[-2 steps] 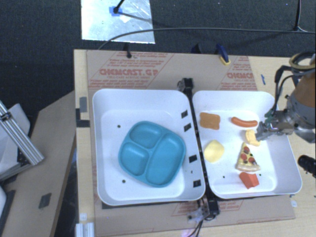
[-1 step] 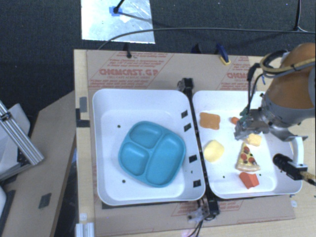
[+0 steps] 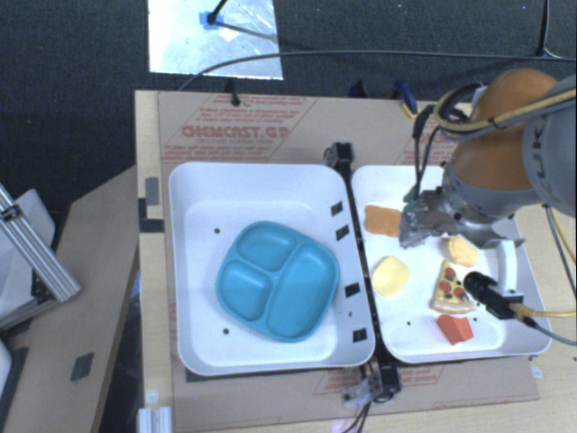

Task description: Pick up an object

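At the left of the frame we see the left bin (image 3: 194, 242) holding a blue divided plate (image 3: 278, 280). Right of centre, in the right bin (image 3: 379, 332), lie an orange slab (image 3: 382, 221), a pale yellow piece (image 3: 390, 276), a pizza slice (image 3: 450, 289) and a red block (image 3: 455, 329). The gripper (image 3: 416, 228) hangs just beside the orange slab; we cannot tell its state.
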Available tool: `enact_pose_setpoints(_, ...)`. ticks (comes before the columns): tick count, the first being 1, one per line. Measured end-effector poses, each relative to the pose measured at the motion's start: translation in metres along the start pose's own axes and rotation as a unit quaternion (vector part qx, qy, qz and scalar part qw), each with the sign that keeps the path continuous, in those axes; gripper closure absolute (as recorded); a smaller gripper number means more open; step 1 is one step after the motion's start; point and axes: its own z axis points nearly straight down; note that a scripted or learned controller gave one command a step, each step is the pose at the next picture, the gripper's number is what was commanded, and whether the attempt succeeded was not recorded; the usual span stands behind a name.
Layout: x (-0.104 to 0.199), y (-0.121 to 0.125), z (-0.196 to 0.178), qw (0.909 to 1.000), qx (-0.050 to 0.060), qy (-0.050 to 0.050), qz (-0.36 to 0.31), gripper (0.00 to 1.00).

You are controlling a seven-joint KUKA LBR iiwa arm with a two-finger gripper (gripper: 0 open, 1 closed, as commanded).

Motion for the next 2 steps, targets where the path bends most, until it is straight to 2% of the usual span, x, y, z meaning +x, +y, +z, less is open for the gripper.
enact_pose_setpoints(2, 0.104, 0.012, 0.015, 1.0, 0.0, 0.0, 0.0, 1.0)
